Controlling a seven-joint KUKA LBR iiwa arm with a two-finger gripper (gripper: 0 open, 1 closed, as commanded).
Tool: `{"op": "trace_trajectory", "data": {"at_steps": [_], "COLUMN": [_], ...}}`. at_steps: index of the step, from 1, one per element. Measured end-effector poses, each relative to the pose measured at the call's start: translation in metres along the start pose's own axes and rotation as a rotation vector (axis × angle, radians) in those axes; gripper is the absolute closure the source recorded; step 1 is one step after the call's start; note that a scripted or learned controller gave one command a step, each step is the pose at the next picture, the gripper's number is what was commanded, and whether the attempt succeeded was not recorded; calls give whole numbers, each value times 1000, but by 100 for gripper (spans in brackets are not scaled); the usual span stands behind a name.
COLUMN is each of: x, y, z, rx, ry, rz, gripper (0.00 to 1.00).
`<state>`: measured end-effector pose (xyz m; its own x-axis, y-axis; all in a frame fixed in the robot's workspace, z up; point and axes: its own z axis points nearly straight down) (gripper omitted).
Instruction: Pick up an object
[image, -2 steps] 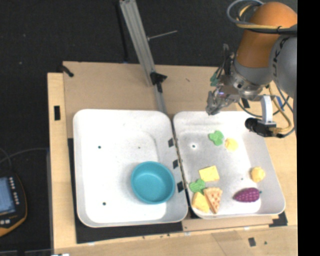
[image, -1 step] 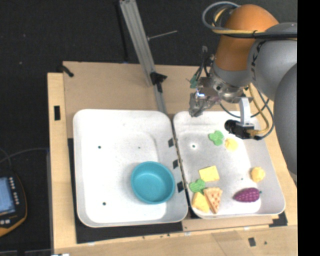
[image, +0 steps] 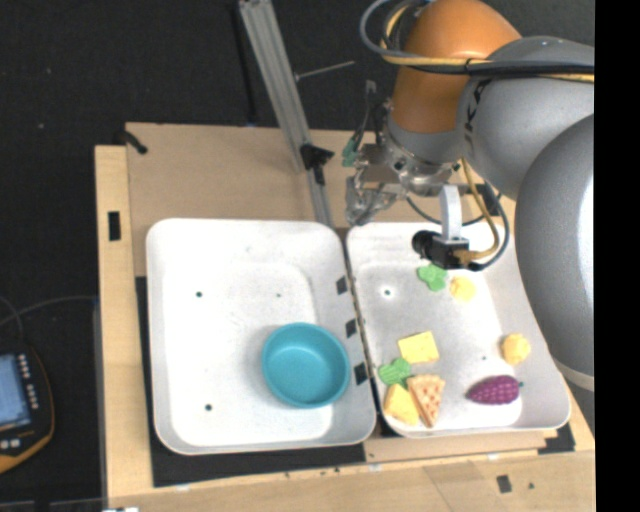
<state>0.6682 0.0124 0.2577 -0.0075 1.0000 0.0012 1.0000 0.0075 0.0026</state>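
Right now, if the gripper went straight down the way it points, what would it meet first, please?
Probably the bins' shared rim; the gripper hangs near that back edge, but depth is unclear.

Light wooden bench (image: 200, 170) on a dark, maybe carpeted floor (image: 60, 80) (some handheld screen device (image: 18, 400) sits left).

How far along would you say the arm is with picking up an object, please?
Done: nothing looks lifted. The blue bowl sits in the left bin; the purple grapes, pizza slice and yellow block lie in the right bin. In hand: the gripper hangs above the bins' far edge. Left: descend, grasp, lift.
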Motion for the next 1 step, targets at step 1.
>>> {"op": "trace_trajectory", "data": {"at_steps": [1], "x": [52], "y": [-3], "z": [16], "rx": [4], "ry": [-1], "rz": [1], "gripper": [100]}}
